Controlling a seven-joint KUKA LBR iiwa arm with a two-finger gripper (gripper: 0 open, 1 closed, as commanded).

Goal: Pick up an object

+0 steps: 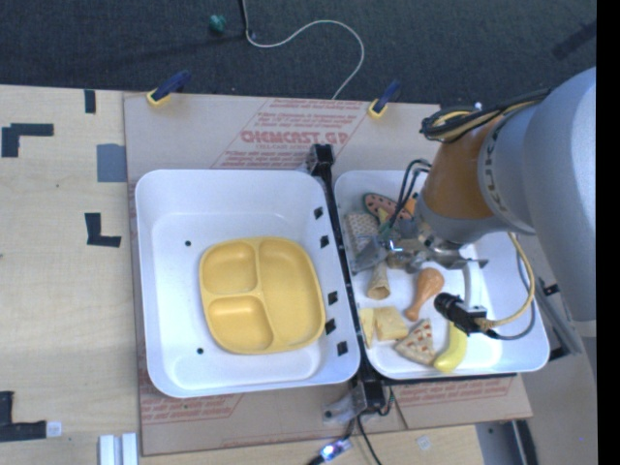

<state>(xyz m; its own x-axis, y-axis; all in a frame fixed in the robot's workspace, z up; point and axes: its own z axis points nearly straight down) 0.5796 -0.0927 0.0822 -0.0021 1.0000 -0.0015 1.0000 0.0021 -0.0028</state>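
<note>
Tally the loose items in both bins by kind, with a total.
Left bin:
Yellow divided plate: 1

Right bin, as far as the arm lets me see:
Chicken drumstick: 1
Banana: 1
Pizza slice: 1
Cheese-like wedge: 1
Cone-like piece: 1
Unclear items by the gripper: at least 2

Total: at least 8

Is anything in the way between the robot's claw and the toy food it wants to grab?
Nothing visible blocks it. The gripper hangs low over the right bin, right above the food pile. The ice cream cone and chicken drumstick lie just beside it, uncovered. The yellow plate sits apart in the left bin.
</note>
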